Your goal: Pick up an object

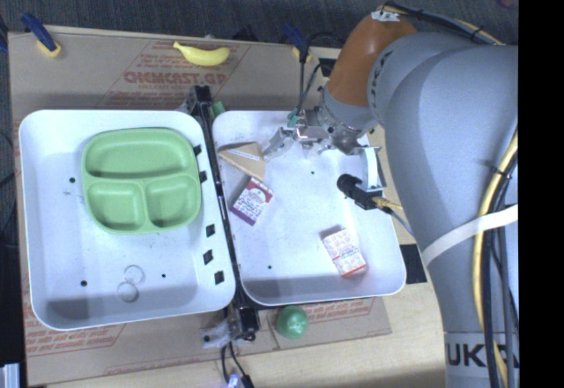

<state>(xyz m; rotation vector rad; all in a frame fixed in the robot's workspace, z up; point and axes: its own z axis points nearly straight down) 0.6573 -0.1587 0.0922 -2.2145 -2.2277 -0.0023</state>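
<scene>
The right bin holds three items. A tan wedge-shaped piece lies at its back left. A small red and purple box sits just in front of the wedge, and an orange and white box lies toward the front right. My gripper hangs low over the back of this bin, just right of the wedge's wide end and close to it. Nothing shows held in it. The grey arm with its orange band covers the bin's back right corner.
The left bin holds a green divided tray. A yellow banana lies on the cardboard behind the bins, and a green ball in front of them. Blue clamps grip the cardboard's back edge. A black divider runs between the bins.
</scene>
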